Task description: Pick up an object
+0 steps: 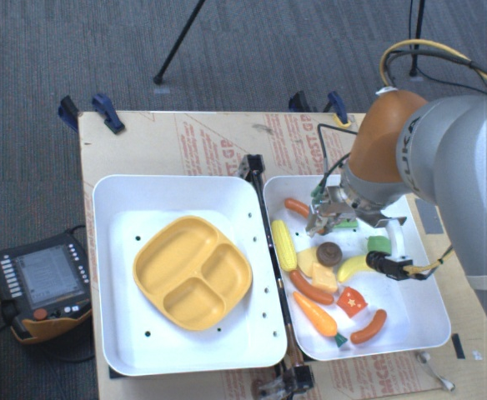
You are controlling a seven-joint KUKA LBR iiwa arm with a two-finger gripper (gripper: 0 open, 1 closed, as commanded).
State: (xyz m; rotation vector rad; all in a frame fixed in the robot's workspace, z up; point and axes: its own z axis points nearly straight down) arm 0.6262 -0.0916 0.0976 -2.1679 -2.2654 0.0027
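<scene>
My gripper [325, 218] hangs low over the back of the right bin [431, 327], with the grey and orange wrist above it. Under it and toward the front lie toy foods. A corn cob [283, 245] lies at the left. A small orange sausage [297, 207] sits just left of the gripper, and a brown round piece [329, 253] just in front of it. Also there are a yellow wedge [313, 266], a banana [353, 267] and a green piece [379, 243]. Part of the bin's back is hidden by the arm.
Nearer the front of the right bin lie a hot dog [310, 287], a carrot [317, 314], a red pepper [352, 301] and a sausage [369, 327]. The left bin [110, 215] holds a yellow divided plate [193, 272]. A pendant [39, 283] sits off the bench at left.
</scene>
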